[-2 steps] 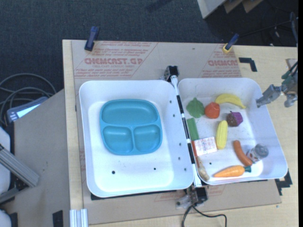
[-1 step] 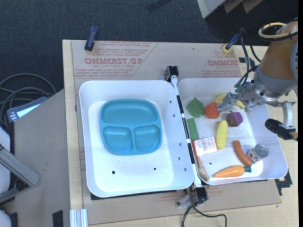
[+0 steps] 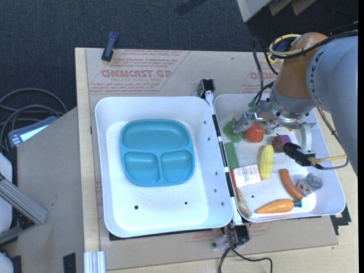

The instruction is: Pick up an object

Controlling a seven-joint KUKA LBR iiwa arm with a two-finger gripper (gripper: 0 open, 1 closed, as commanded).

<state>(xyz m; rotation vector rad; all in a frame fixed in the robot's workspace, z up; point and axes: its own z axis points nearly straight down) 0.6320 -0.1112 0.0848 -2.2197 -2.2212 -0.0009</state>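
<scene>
The right bin (image 3: pixel 333 201) holds several small items. A red-orange tomato (image 3: pixel 254 133) lies near its back left, beside a green leafy piece (image 3: pixel 232 128). My gripper (image 3: pixel 250 120) hangs just above and behind the tomato, under the orange wrist band (image 3: pixel 293 75). A yellow corn cob (image 3: pixel 265 158), a purple piece (image 3: pixel 282 139), a green stick (image 3: pixel 230 154), a white and red box (image 3: pixel 247 175), an orange carrot (image 3: pixel 274 206), an orange sausage shape (image 3: pixel 290 185) and a grey lump (image 3: pixel 311 182) lie nearer the front. I see nothing lifted off the bin floor.
The left bin (image 3: pixel 108 152) holds a blue divided plate (image 3: pixel 157 151). A black clamp (image 3: pixel 206 86) sits at the back between the bins. A black cable (image 3: pixel 301 155) runs from the wrist across the right bin. A blue clip (image 3: pixel 110 45) lies on the board's back left.
</scene>
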